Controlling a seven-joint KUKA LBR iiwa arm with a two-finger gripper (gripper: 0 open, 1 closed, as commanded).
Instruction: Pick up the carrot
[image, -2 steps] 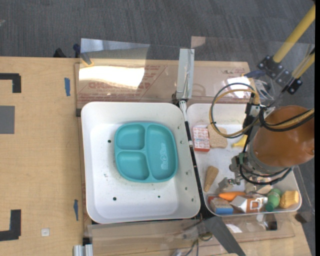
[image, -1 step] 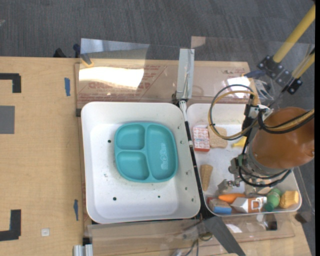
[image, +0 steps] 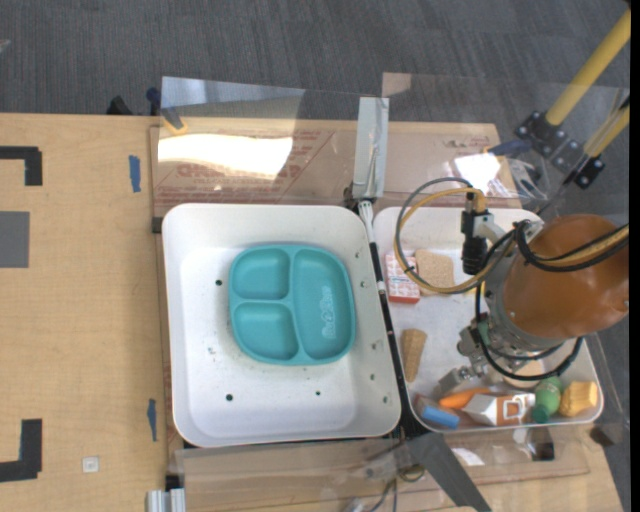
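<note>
1. Although the gripper (image: 462, 378) hangs low over the front of the right bin (image: 590, 350), its metal tip is too tangled with cables and shadow to read, so I cannot tell how it is set, and nothing can be made out held in it.
2. Just below that tip lies the carrot (image: 456, 400), a small orange piece near the bin's front wall, pointing roughly left to right.
3. Touching or nearly touching it are a blue piece (image: 437, 414) on its left and a white-and-orange packet (image: 497, 408) on its right.
4. My guess is that the carrot is a light, stiff, smooth toy, apt to slip, so a hold across its thicker middle looks safest; crowding neighbours leave little room.
5. Farther right sit a green item (image: 547, 396) and a yellow one (image: 578, 398).
6. Toward the back of the bin are a tan cone (image: 413, 348), a cracker-like square (image: 436, 267) and a red-and-white carton (image: 401, 277).
7. Well apart, the left bin (image: 190, 300) holds a teal divided plate (image: 293, 304).
</note>
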